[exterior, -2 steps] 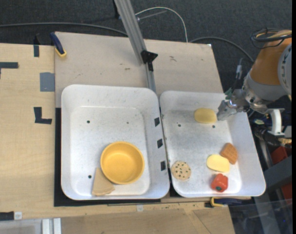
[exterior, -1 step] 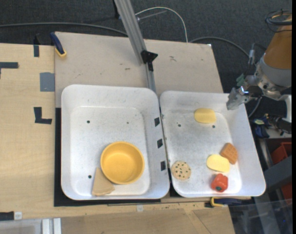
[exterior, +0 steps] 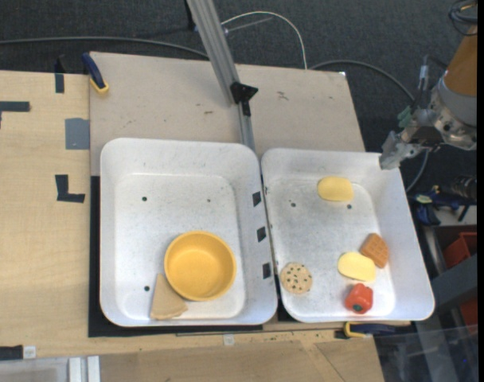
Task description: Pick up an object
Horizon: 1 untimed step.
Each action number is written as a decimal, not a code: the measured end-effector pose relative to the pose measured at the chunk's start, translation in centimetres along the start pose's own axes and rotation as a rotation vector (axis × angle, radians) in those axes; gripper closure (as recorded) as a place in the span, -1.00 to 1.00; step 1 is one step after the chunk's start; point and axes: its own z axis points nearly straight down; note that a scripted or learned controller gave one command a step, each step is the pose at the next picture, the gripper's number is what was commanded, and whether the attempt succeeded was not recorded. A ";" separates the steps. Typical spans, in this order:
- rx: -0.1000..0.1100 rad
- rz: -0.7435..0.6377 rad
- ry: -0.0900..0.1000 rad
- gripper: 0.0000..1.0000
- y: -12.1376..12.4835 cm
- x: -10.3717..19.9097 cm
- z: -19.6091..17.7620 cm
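Two white bins sit side by side: the left bin [exterior: 122, 213] holds a yellow bowl [exterior: 199, 266]; the right bin [exterior: 401, 237] holds a cookie [exterior: 296, 278] and tomato [exterior: 359, 298]. Above its far right corner hangs the gripper [exterior: 395, 151], state unclear.

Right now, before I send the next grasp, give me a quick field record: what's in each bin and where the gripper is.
left bin: yellow bowl; tan wedge at the bowl's lower left, touching it
right bin: pale yellow lump near the far end; cookie; yellow piece touching an orange-brown piece; red item near the front
gripper: over the right bin's far right corner, apart from every item
held: nothing visible
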 end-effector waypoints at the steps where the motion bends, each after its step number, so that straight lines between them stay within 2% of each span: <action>1: 0.005 -0.004 0.002 1.00 -1.3 5.5 0.0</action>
